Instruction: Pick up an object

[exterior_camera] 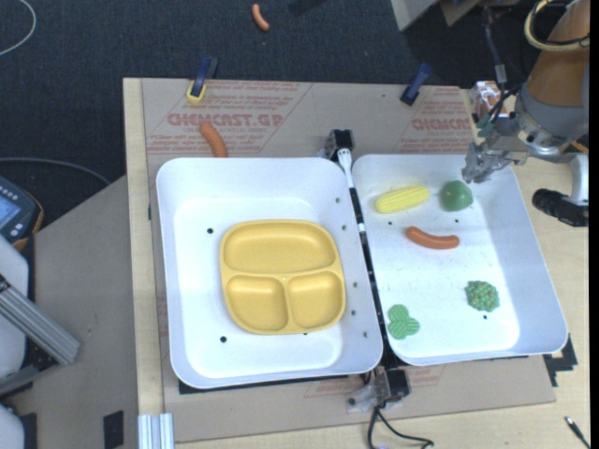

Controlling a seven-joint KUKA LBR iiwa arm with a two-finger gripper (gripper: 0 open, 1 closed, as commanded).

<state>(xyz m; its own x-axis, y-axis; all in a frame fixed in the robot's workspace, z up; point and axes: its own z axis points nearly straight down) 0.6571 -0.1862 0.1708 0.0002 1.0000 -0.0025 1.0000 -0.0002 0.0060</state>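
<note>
In the far corner of the right bin (533,251), the pincer (477,169) hangs just above and beside a small green ball (457,196); whether it is released or clenched cannot be told from this slant. The ball is round, smooth and a plain mid green, lying on the white floor of the bin close to its far wall. Just to its left lies a yellow corn cob (402,198), ridged and slightly tilted. Nearer the middle sits an orange-red sausage (432,239). Toward the near side are a knobbly green broccoli head (482,296) and a flat green leafy piece (402,322). The left bin (182,251) holds a yellow divided tray (281,275). On the desk (281,120) beyond the bins lies another orange sausage (213,139).
</note>
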